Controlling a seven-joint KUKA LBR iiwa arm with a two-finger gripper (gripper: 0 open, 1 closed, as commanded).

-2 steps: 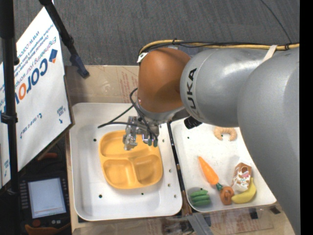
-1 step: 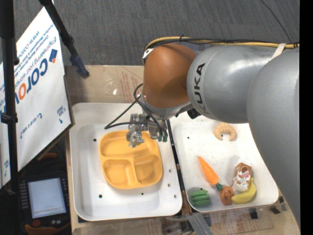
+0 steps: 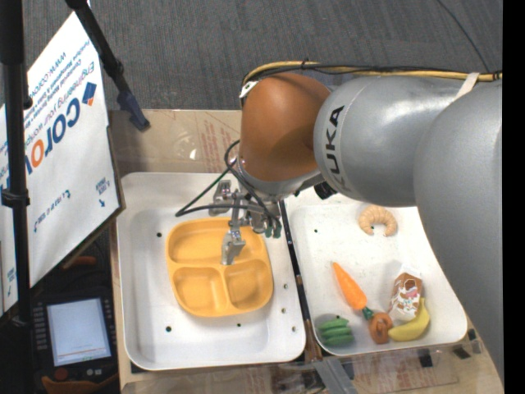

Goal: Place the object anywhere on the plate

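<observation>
The right bin (image 3: 443, 302) holds a green item (image 3: 335, 332), banana (image 3: 410, 327), carrot (image 3: 350, 288) and croissant (image 3: 377, 219). The yellow plate (image 3: 215, 290) sits in the left bin (image 3: 148, 302). The arm (image 3: 394, 146) extends leftward; its tool (image 3: 233, 249) hangs over the plate; grip state cannot be determined.

Robotics lab: KUKA arm (image 3: 394, 138) over white bins (image 3: 148, 335) (toy food), monitor (image 3: 75, 333), signboard (image 3: 61, 138).

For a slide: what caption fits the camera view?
KUKA arm's hand over orange plate in left bin; toy food beside.
</observation>
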